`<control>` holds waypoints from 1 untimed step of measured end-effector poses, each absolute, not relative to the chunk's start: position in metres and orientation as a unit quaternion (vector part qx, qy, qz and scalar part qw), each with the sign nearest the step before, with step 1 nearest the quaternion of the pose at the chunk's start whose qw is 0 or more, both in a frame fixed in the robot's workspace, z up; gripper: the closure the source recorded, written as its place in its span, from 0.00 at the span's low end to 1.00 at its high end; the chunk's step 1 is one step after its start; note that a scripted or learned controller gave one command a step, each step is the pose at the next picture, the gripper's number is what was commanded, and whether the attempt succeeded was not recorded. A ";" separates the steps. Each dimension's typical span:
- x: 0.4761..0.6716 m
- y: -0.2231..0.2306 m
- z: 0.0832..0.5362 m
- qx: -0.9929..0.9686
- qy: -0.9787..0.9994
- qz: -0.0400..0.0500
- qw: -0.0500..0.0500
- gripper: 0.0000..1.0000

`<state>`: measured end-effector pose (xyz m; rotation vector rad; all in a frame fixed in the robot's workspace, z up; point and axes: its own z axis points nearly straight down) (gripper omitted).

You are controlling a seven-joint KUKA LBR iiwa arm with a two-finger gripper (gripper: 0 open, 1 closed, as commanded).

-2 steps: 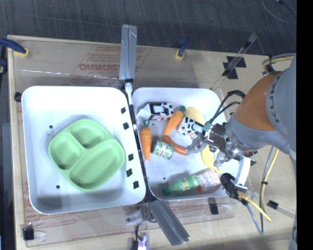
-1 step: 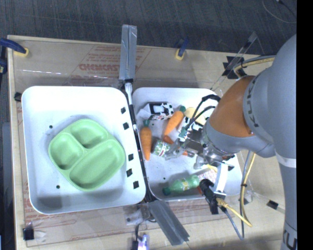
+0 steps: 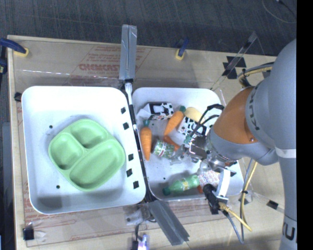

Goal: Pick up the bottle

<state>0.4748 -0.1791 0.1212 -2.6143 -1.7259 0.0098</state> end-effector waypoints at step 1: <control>0.475 -0.133 0.105 -0.954 -0.298 0.003 0.004 0.00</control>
